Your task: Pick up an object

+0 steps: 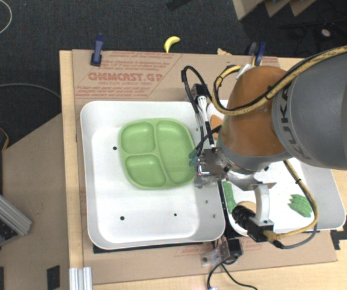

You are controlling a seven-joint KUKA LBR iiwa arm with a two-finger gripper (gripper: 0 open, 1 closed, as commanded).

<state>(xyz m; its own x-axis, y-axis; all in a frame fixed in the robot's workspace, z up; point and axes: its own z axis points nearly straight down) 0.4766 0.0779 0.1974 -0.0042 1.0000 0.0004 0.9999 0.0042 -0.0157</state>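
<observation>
green divided plate (156,153) lies flat in the left bin (98,180), unlifted; pincer (201,169) sits at its right rim, grip state impossible to tell, pickup undone.

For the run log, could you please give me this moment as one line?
arm: over the bins' shared edge | gripper: at green plate rim, grip unclear | plate: left bin | green item: right bin

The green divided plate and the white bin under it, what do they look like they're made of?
The green divided plate looks like moulded plastic, matte: uniform colour, soft rounded compartment ridges, no glare. The white bin also looks like plastic, smooth with a slight sheen, rounded corners and a raised rim; painted metal can't be ruled out.
</observation>
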